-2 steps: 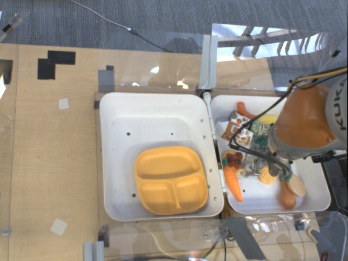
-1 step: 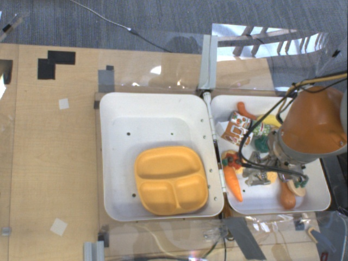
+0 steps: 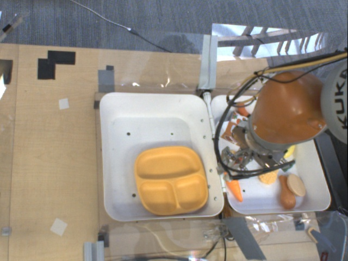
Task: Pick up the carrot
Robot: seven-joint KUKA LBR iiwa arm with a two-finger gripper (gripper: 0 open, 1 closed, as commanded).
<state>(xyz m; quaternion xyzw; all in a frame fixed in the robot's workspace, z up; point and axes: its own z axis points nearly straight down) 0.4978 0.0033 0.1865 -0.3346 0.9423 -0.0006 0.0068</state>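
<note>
small orange tapered carrot (image 3: 234,190) lying just below-left of grey two-finger gripper (image 3: 246,159) — long axis slanting, tip pointing down-right; can't tell grip state, wrist blocking.

Robotics lab: taped bench (image 3: 49,162), white bins (image 3: 117,124), KUKA arm (image 3: 288,113)

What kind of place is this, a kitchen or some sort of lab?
Most likely a robot test bench in a lab, not a kitchen: a wooden bench with two taped-down white bins, loose cables, and toy food like the carrot.
</note>
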